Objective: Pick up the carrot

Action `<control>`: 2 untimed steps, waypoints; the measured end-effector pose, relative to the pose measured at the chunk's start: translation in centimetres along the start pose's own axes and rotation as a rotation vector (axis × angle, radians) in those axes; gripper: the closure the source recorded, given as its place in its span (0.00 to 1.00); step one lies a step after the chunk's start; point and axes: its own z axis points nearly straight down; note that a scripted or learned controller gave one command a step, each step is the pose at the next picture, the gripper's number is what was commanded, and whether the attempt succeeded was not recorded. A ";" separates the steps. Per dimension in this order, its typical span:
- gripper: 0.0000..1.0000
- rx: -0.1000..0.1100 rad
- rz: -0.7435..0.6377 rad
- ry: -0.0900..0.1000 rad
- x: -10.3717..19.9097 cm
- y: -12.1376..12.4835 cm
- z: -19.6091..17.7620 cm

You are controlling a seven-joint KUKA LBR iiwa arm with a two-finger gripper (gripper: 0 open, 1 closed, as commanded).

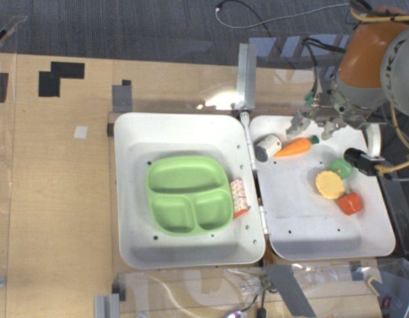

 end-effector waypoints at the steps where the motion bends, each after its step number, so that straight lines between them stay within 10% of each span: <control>1: 0.00 -0.019 0.069 -0.003 -3.6 3.6 10.0; 2: 1.00 -0.026 0.063 -0.007 -3.6 3.8 8.6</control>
